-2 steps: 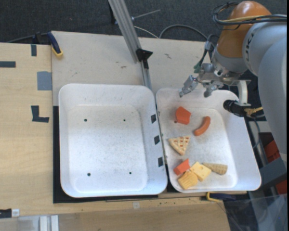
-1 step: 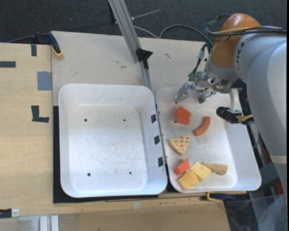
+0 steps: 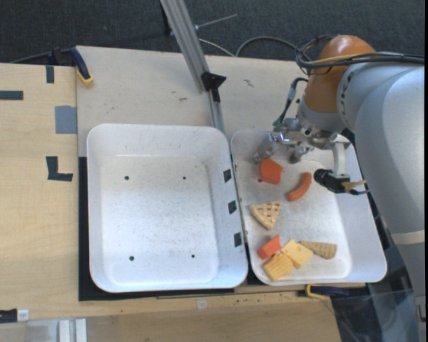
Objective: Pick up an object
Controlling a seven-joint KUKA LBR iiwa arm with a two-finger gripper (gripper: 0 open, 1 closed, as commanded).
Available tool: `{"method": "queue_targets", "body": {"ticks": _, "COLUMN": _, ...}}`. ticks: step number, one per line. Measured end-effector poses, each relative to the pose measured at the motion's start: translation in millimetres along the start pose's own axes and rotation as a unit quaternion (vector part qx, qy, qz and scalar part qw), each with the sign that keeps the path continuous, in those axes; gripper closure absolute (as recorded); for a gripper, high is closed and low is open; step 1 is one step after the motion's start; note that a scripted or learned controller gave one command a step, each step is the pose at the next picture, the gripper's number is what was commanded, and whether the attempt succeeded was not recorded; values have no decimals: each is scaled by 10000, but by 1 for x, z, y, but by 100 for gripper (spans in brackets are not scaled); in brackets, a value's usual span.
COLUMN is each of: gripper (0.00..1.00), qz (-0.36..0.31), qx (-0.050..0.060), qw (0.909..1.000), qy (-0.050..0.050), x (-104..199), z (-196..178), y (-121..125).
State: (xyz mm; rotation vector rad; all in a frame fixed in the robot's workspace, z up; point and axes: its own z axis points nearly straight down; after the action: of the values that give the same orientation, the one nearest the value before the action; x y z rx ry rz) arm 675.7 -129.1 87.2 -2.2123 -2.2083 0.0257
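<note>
The right-hand bin serves as the landmark here, since everything loose lies inside it. At its far end the gripper hangs low over the floor of the bin, just beside an orange-red block that sits a little nearer the camera than the fingertips. Whether the jaws stand apart or together cannot be told — the wrist and its fittings crowd that spot, and nothing is visibly caught between them. The block looks to be resting on the bin floor, not lifted, so as a judgement the pick is not yet made: the arm has its approach to the far end of the bin, and the closing and the lift are left. Other candidates lie further toward the near end of the same bin: a small sausage near the block, on its right; a waffle wedge about the middle of the bin, by its left wall; and at the near end a cluster of a second orange piece, two yellow cheese-like pieces touching each other, and a tan cone-shaped wedge just beside them. The left-hand bin, across the shared wall from the landmark, has only a speckled white floor to offer — no part in this attempt, as far as one can judge.
</note>
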Motion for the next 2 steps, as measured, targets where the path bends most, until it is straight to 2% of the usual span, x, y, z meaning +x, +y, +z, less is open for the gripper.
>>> {"method": "queue_targets", "body": {"ticks": 1, "gripper": 100, "qz": -4, "qx": 1, "qw": 10000, "qy": -2, "x": 0, "z": -10, "y": 0}}
{"method": "queue_targets", "body": {"ticks": 2, "gripper": 100, "qz": -10, "qx": -125, "qw": 9999, "qy": -2, "x": 0, "z": -58, "y": -10}}
